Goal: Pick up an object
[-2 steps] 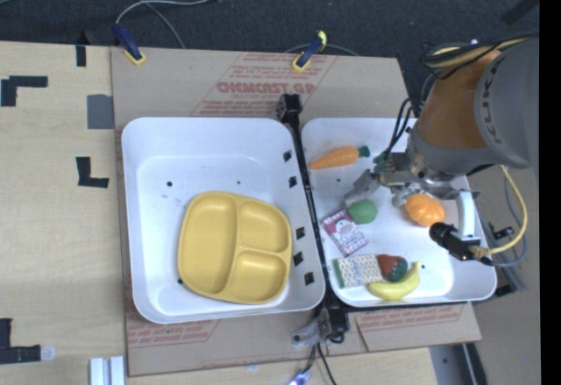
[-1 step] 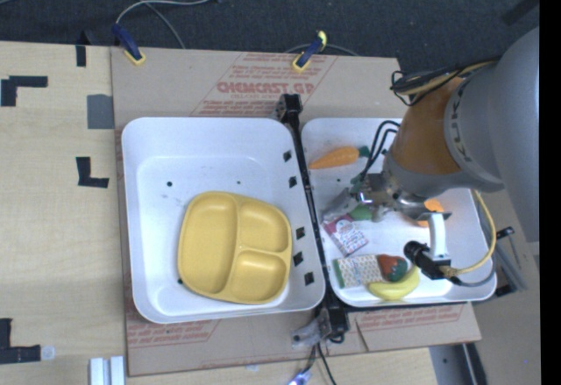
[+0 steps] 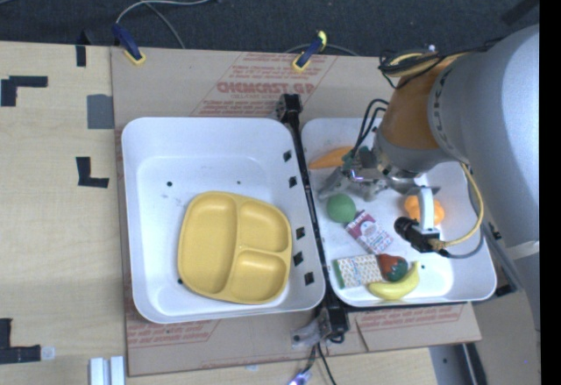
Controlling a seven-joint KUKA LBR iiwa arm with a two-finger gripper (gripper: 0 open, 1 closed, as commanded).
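Camera view is showing the arm (image 3: 478,111) reaching into the right bin (image 3: 473,287), the gripper (image 3: 359,177) hanging just above the green ball (image 3: 341,207), seemingly lining up to grab it.

The arm (image 3: 504,103) is a chunky thing, smooth pale grey shell with rounded, barrel-like segments. Above the wrist there's an orange band (image 3: 412,116), kinda glossy. Thin yellow and black cables (image 3: 405,61) loop over the top of the band, and another dark cable (image 3: 473,217) curves along the lower side. The wrist end looks like darker metal hardware, too small to make out.
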